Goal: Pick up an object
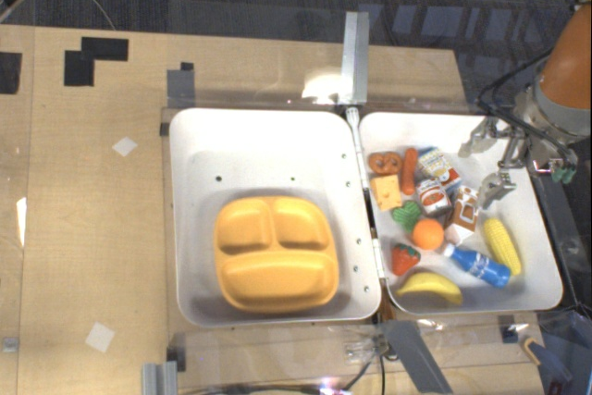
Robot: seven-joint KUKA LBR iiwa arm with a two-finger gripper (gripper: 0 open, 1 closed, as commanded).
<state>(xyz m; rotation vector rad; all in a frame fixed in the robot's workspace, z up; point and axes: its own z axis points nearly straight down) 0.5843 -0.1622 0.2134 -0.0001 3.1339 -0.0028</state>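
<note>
Here, two shallow white bins sit side by side on a wooden bench: the left bin (194, 143) holds a yellow divided tray (275, 250), and the right bin (546, 277) holds a cluster of toy foods. The gripper (490, 164) hangs over that bin's two o'clock corner with its fingers spread apart and nothing between them; from it, the corn cob (501, 243), blue bottle (480, 265), orange (427, 234) and banana (428, 287) lie toward six to eight o'clock
</note>
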